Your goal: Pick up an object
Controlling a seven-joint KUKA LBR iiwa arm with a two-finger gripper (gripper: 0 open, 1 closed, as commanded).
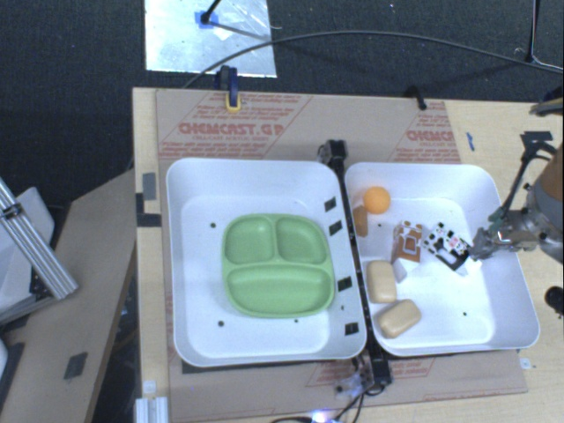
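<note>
As the gripper (476,247) hung low in the right bin (511,324), it sat just beside a black-and-white patterned object (445,243), on the side away from the green tray (278,264). Whether the fingers were wide or closed, I couldn't tell. It looked like the approach; next would need closing squarely on that object.

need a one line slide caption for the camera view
Gripper reaches into the right bin beside a black-and-white object; green divided plate in the left bin.
</note>
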